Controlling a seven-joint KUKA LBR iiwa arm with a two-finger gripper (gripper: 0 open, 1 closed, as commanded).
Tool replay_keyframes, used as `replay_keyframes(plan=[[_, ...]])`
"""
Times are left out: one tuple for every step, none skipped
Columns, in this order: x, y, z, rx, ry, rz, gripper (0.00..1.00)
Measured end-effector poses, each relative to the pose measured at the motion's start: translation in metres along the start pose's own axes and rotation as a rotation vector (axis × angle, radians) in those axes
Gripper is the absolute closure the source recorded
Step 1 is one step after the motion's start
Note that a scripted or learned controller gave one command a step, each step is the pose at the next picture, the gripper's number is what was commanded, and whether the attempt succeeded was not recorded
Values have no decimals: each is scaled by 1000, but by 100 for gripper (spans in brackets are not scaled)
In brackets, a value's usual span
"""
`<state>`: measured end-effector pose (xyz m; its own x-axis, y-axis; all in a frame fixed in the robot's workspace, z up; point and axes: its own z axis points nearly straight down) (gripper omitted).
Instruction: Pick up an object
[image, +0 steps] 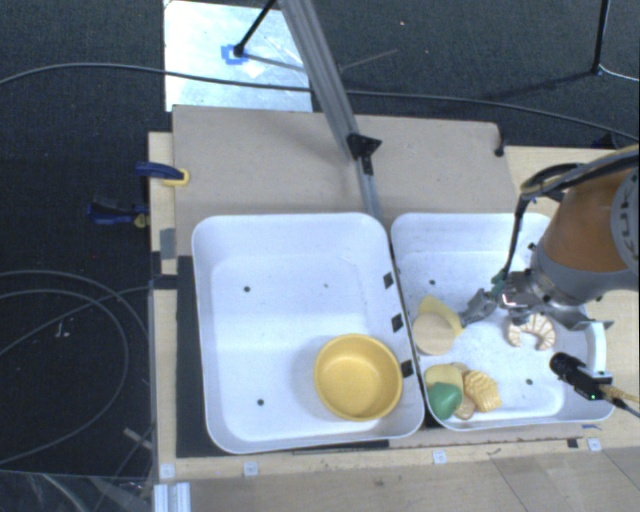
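End effector, finger state indiscernible, low in the right bin beside the cream piece; centre squarely over it before closing.

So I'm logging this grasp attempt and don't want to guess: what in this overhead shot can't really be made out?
- Pincer, camera view: small and blurred against the right white bin; open or shut cannot be told.
- Pale croissant-shaped toy: its upper edge is covered by the arm's wrist; contact unclear.
- Green rounded toy: overlaps the yellow one beside it; shape unclear.
- Grey arm with orange band: cut off by the right edge.
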<state>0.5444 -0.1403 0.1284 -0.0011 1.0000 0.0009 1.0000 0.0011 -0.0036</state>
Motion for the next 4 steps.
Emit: replay_keyframes(plan=[[0, 1, 39, -4, 0, 1, 0], [1, 2, 25, -8, 0, 0, 100], [-5, 1, -37, -9, -3, -3, 100], [-5, 2, -89, -10, -3, -4, 100]])
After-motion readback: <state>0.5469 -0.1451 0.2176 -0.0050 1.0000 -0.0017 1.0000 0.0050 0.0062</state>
